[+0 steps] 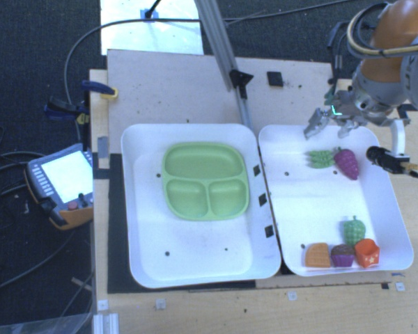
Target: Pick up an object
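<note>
- A KUKA arm's gripper (332,122) hangs over the far rim of the right bin (292,186), its two fingers spread apart with nothing between them.
- Just below the fingertips, a green toy vegetable (321,158) and a purple grape bunch (346,163) lie touching on the bin floor, the nearest candidates for a pick.
- Four more toys crowd the bin's near right corner: a green piece (354,228) above an orange block (318,255), a purple piece (342,255) and a red-orange piece (366,252). Packed together against the wall, they look harder to reach.
- In the left bin (143,207), a green divided plate (205,180) sits well apart from the gripper.
- The open stance near the grape pair suggests an approach, with no grasp yet made.
</note>
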### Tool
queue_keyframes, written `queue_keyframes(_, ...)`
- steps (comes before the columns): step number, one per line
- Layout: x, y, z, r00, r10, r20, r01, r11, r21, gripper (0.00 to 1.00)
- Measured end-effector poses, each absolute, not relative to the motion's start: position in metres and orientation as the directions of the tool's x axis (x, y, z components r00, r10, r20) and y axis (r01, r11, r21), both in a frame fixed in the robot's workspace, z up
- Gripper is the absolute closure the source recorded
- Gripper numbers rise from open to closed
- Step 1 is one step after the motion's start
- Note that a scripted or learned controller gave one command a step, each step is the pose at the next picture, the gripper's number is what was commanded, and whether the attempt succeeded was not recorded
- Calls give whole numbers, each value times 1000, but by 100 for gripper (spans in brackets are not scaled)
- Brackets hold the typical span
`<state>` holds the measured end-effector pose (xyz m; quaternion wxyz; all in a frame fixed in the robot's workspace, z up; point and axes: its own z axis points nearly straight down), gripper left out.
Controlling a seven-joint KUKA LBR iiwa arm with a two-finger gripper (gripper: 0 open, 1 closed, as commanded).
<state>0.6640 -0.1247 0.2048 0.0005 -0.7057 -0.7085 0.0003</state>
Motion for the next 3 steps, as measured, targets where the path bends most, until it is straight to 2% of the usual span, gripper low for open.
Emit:
queue_keyframes(1, 665, -125, 206, -4, 1000, 0, 1000, 4, 2, 0)
queue_keyframes(2, 664, -124, 144, -3, 1000, -1, 1000, 3, 0, 0)
queue_keyframes(3, 662, -124, 90, -4, 1000, -5, 1000, 4, 10, 0)
